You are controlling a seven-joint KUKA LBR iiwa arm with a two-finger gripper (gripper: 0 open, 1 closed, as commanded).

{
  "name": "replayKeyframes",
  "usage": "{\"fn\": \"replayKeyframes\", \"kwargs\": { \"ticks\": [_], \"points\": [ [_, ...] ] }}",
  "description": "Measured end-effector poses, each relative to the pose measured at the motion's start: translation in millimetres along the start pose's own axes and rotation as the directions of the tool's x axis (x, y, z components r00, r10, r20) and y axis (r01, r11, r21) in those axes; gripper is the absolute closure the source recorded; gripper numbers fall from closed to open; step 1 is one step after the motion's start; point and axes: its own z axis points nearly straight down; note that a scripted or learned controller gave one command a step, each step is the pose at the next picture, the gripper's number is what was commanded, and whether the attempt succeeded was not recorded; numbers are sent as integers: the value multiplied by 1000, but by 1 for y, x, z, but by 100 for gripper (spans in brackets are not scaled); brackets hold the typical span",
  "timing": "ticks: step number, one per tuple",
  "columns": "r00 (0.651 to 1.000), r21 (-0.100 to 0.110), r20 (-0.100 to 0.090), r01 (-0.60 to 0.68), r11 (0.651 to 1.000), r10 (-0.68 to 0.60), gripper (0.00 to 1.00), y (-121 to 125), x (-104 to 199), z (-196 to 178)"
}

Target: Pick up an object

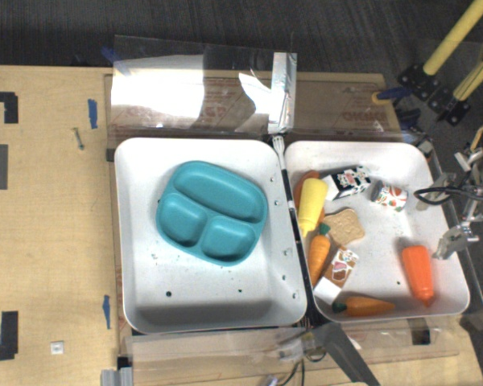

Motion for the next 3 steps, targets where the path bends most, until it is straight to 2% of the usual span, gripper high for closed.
{"fn": "replayKeyframes", "kwargs": {
  "ticks": [1, 2, 3],
  "points": [
    [989, 1, 4, -148, 989, 148, 0, -21, 22, 153],
    [989, 0, 3, -146, 989, 146, 100, -20, 21, 148],
    [950, 0, 14, -313, 950, 313, 100, -22, -38, 6]
  ]
}}
